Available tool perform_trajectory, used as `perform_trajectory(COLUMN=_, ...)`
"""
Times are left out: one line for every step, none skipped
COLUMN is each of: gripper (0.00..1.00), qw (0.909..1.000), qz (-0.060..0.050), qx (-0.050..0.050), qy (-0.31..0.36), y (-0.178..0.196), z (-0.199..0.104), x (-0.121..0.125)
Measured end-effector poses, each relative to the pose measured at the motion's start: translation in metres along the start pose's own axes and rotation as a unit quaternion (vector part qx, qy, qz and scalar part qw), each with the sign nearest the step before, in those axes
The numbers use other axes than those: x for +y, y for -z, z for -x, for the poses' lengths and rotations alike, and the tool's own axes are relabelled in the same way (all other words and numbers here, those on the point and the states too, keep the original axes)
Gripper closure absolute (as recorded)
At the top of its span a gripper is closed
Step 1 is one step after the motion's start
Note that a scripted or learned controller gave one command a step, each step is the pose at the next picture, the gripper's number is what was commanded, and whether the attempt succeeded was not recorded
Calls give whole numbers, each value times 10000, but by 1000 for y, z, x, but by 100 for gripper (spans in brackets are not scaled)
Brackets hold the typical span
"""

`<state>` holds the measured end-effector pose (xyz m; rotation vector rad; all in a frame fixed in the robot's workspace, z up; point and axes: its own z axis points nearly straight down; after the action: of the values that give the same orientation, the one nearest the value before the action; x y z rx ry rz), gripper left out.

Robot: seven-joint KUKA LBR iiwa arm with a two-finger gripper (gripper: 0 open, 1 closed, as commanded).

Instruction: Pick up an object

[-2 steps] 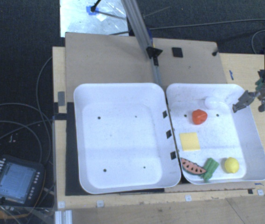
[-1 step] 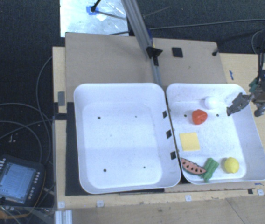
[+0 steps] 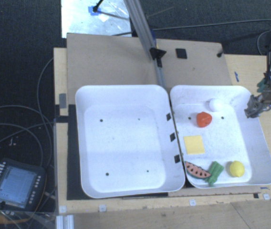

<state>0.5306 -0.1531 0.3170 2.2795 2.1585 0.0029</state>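
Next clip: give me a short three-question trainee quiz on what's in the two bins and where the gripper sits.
1. True or false: the yellow square lies in the right bin.
2. Which item is nearest the gripper? A) watermelon slice B) white ball C) lemon
3. Fill in: the green item lies between the watermelon slice and the ____.

Key: 1 true; 2 B; 3 lemon. The gripper sits at the right bin's far right rim, apart from the red item.
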Motion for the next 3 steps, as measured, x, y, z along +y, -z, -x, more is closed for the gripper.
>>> perform_trajectory(gripper=100, qw=9996, qz=-47, qx=7, qy=287, y=-125, z=-60, x=32)
perform_trajectory(gripper=0, qw=9996, qz=-10, qx=1, qy=274, y=-121, z=-58, x=34)
perform_trajectory(gripper=0, qw=9997, qz=-44, qx=-1, qy=252, y=-213, z=-15, x=-36)
